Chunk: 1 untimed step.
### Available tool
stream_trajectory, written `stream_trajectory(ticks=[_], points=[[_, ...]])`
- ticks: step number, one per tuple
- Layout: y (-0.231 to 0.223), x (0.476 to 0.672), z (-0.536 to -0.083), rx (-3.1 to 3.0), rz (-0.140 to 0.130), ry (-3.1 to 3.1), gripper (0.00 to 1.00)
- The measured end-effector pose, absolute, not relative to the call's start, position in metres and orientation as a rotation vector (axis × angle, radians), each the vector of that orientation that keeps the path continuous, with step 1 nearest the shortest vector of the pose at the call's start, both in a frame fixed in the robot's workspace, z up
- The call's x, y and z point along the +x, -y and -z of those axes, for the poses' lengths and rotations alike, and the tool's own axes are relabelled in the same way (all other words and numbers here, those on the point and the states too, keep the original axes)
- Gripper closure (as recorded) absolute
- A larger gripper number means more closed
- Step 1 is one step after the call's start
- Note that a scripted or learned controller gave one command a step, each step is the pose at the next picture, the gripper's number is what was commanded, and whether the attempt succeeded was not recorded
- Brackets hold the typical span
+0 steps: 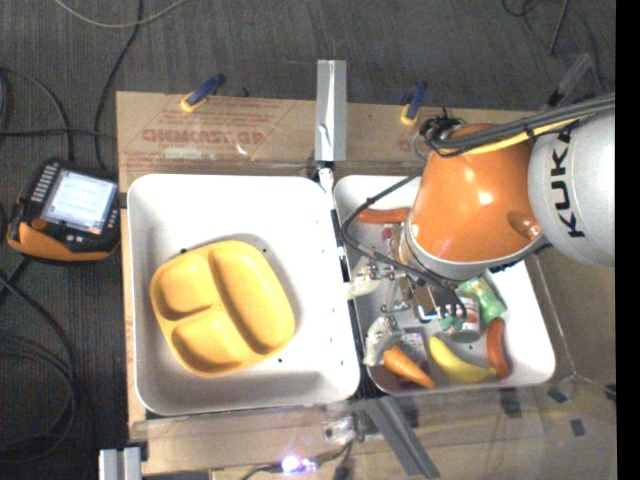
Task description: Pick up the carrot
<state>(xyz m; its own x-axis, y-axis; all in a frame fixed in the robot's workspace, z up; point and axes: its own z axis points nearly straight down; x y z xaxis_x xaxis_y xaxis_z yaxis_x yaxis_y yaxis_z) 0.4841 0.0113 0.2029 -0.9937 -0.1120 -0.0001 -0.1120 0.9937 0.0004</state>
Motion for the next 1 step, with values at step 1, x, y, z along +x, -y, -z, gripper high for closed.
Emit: stream_trajectory(ticks=[1], points=[[-0.0126, 0.4854, -0.2122, -0.176, -0.004, -3.134, 1.0]])
